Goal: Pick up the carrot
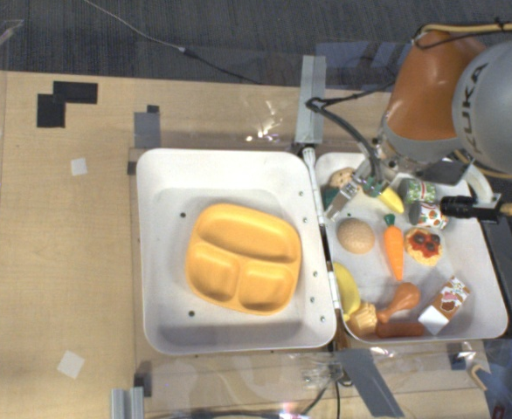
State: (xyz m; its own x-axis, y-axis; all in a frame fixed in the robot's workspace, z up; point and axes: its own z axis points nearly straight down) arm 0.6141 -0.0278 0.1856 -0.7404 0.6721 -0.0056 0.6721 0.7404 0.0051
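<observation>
the grey arm with the orange band is reaching in from the right and hanging over the far end of the right-hand shallow white bin. its two-finger gripper is sitting low over that bin's far left corner, and the fingers are standing apart with nothing between them.

the small orange toy carrot with a green top is lying on the bin floor a little nearer the camera than the gripper and to its right, apart from the fingers, green end pointing towards the tool.

just below the gripper a round beige bun-like piece is resting. a yellow banana-like piece is lying just right of the fingers. beyond the carrot, away from the tool, a pizza-slice toy with red topping is sitting. further towards the camera a brown drumstick toy is lying.

left of the gripper, the left-hand shallow white bin is holding a yellow compartment tray.
</observation>
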